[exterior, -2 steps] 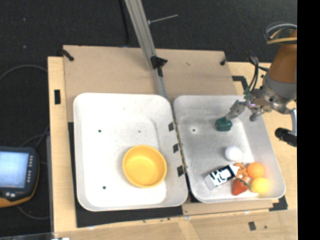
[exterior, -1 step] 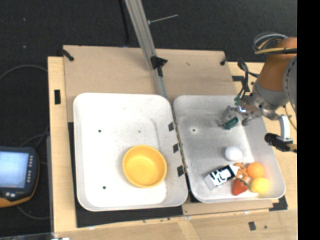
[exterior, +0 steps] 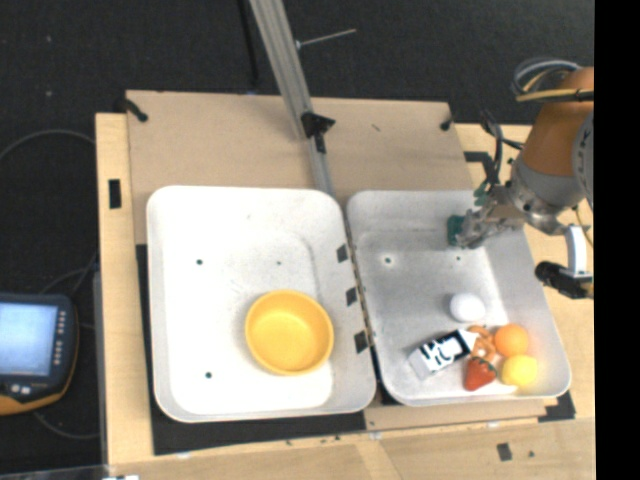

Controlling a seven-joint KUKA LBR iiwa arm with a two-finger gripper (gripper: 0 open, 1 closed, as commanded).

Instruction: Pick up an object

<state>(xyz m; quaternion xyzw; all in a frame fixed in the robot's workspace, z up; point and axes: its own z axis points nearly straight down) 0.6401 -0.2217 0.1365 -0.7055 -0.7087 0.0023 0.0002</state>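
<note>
Left bin [exterior: 200, 228]: yellow bowl [exterior: 289, 331] near front edge, well apart from reach | Right bin [exterior: 410, 228]: white ball [exterior: 466, 307], carton [exterior: 439, 353], fruit cluster [exterior: 503, 358] crowded into front-right corner, probably slid there | Gripper [exterior: 466, 230]: over right bin's back edge, nothing between fingers; opening indiscernible.

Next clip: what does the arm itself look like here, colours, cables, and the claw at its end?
The arm enters from the right, with an orange section above a grey wrist. Thin pale cables loop over its top and dark ones run beside the wrist. The claw is small, dark and teal-tinted, too small to make out in detail. A black-and-white fitting sits beneath the wrist.
</note>
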